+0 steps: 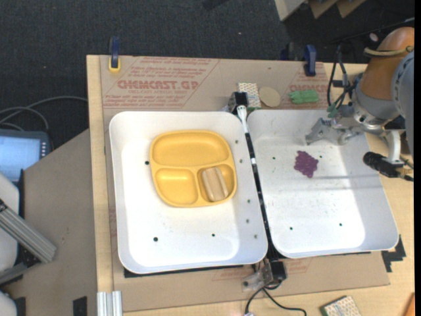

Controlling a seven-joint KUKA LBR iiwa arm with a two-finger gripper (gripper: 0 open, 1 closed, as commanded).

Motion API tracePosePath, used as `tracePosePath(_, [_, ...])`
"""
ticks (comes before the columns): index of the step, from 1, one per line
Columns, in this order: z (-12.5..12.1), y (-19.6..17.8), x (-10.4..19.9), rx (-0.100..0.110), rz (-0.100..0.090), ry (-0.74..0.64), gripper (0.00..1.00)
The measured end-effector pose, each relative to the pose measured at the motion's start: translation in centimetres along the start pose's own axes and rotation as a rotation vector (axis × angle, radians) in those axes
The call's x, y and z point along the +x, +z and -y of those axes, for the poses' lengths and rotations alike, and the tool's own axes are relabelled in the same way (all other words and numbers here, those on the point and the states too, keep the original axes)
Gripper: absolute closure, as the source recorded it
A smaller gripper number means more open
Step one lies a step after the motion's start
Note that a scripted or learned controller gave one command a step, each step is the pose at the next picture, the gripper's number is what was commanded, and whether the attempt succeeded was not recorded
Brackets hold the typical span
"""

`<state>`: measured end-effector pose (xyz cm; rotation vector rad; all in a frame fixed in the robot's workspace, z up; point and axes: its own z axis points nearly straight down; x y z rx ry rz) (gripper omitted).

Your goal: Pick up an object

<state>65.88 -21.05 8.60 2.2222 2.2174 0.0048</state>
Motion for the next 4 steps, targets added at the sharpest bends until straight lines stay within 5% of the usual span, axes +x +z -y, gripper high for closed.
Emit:
tracePosePath(2, [11.6, -0.1, 11.6, 0.004, -0.002, -0.005, 0.0])
tracePosePath(3, [16.7, -0.1, 11.8, 0.001, 0.0, 0.001, 0.0])
tracePosePath(4, [12.7, 0.0, 10.5, -0.002, 0.002, -0.003, 0.0])
